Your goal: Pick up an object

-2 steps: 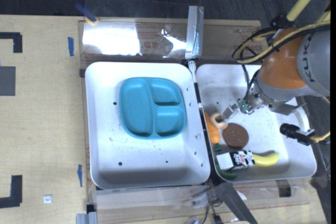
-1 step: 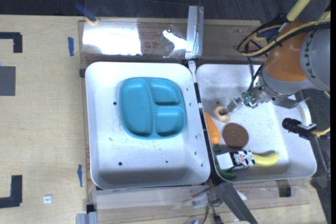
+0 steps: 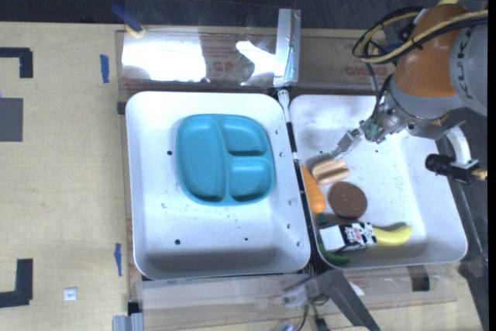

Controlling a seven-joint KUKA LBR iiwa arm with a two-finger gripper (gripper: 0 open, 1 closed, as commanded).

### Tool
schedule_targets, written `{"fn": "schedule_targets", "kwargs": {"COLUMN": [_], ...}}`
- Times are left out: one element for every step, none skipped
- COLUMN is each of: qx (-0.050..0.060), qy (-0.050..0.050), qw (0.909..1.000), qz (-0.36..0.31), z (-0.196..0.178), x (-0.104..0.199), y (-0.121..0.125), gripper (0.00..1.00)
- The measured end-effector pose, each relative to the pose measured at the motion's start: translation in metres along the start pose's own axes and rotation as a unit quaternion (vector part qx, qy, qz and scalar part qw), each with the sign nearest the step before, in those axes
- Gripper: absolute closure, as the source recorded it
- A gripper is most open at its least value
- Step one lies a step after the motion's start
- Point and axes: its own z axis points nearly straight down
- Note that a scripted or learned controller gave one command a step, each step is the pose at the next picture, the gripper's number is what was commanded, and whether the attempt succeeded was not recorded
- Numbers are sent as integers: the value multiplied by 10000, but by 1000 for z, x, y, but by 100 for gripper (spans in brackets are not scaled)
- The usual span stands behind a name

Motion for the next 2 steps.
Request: {"fn": "schedule_targets", "kwargs": {"qx": [-34,-33], "qy": [-23,-22], "qw": [9998,9930], "qz": [-210,1178], "z": [42,43], "x": [13,11], "y": [-19,1], "gripper": [0,0]}}
